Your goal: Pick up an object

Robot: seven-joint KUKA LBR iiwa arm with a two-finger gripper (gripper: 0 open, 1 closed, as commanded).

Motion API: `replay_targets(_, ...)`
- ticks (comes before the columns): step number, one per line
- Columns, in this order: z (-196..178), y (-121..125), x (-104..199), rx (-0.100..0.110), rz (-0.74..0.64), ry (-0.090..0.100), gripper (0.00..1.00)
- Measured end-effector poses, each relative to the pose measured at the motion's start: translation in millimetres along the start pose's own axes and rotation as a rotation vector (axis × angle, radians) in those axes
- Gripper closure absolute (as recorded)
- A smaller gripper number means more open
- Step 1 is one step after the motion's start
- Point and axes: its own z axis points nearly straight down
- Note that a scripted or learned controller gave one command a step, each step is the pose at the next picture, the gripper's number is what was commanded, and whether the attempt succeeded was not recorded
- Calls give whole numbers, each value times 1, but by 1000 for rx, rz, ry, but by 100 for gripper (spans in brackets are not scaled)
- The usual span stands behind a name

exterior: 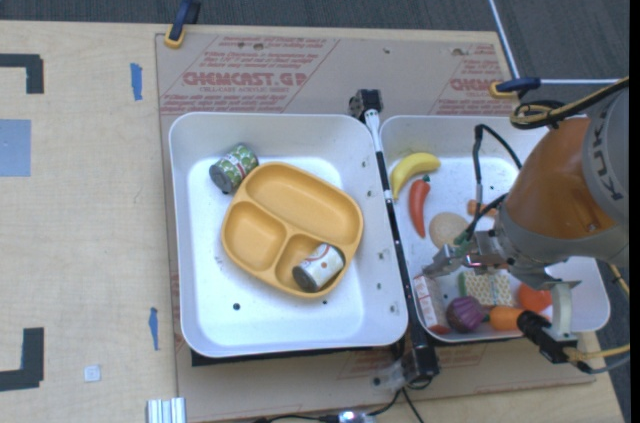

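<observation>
The right bin (pixel 452 133) holds a yellow banana (pixel 412 168), a red chili pepper (pixel 418 203), a pale round piece (pixel 447 230), a tan waffle-like piece (pixel 486 288), a purple onion (pixel 464 314), an orange carrot (pixel 506 318) and a red-and-white packet (pixel 425 299). My gripper (pixel 468 259) hangs low over the middle of this bin, just right of the pale round piece and above the waffle-like piece. The orange band and grey arm hide the bin's right half. Nothing shows as held.
The left bin (pixel 190 211) carries a yellow divided plate (pixel 270 211) with a white-and-red can (pixel 320 266) lying in one compartment, and a green-labelled can (pixel 233 168) beside the plate. A black divider clamp (pixel 368 103) sits between the bins. Cables trail at the right.
</observation>
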Motion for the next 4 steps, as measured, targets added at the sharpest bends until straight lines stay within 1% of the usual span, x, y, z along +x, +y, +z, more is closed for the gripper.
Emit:
replay_targets(1,1,51,4,2,0,-1,0)
replay_targets(2,0,21,2,3,0,-1,0)
replay_targets(3,1,61,-2,3,0,-1,0)
replay_targets(4,1,28,1,4,1,0,0)
